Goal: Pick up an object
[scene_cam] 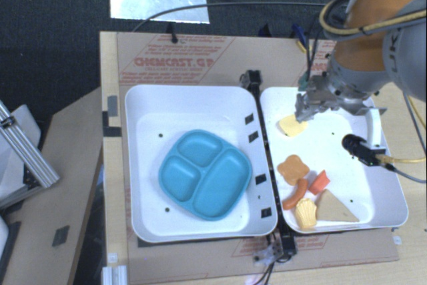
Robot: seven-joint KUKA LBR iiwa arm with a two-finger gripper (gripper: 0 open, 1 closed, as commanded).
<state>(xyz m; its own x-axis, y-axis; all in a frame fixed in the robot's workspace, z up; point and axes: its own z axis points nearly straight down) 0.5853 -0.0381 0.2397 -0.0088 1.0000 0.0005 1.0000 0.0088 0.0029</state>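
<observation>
Single arm reaches in from the right, over the right bin (397,205). Gripper (301,115) sits low at that bin's far left corner, tip just above and apparently touching the upper edge of a pale yellow flat piece (291,126) that lies on the bin floor. Claw state: cannot tell from this angle whether it is apart or together; nothing seen clamped in it. The other toy foods are grouped toward the near left of the same bin, well apart from the gripper: an orange lobed cookie-like piece (292,169), a red chunk (321,180) just to its right, an orange sausage-like piece (295,196) below the cookie, a ribbed yellow piece (305,213) at the near edge, and a tan wedge (335,209) touching that ribbed piece. Left bin (133,143) holds a blue divided plate (205,174), lying flat at centre. Both bins rest on a cardboard sheet (175,58) with red print.
</observation>
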